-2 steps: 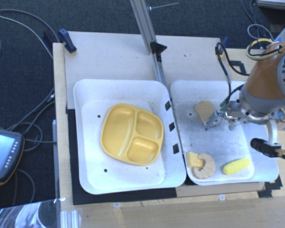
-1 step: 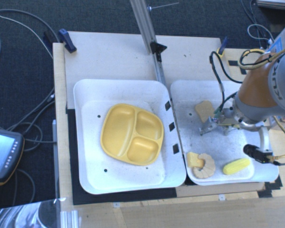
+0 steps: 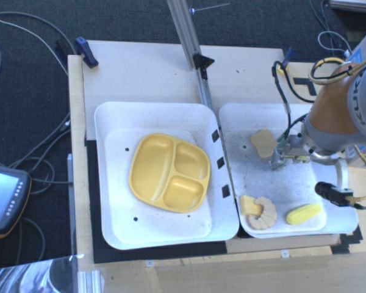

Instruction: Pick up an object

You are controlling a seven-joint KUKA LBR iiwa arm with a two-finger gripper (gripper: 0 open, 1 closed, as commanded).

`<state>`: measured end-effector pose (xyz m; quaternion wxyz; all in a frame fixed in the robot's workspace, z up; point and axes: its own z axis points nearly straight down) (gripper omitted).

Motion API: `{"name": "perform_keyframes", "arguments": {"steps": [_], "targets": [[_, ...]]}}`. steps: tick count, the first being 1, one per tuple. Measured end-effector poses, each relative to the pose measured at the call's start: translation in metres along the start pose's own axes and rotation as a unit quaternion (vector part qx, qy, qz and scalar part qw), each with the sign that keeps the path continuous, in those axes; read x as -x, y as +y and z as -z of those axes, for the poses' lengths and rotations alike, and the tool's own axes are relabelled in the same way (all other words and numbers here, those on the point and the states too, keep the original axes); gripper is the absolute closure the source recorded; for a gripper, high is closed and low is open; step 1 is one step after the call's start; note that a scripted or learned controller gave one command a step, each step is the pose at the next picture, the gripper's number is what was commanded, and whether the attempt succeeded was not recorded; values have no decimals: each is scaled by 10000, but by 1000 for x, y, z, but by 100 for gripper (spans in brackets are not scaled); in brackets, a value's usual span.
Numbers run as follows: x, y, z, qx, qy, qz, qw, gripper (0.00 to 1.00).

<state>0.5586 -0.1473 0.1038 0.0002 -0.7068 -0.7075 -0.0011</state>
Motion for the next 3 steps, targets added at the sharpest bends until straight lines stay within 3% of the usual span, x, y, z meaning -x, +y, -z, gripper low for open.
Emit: {"name": "perform_keyframes", "arguments": {"steps": [3], "targets": [[3,-6,168,33,-21,3,10000,100]]}}
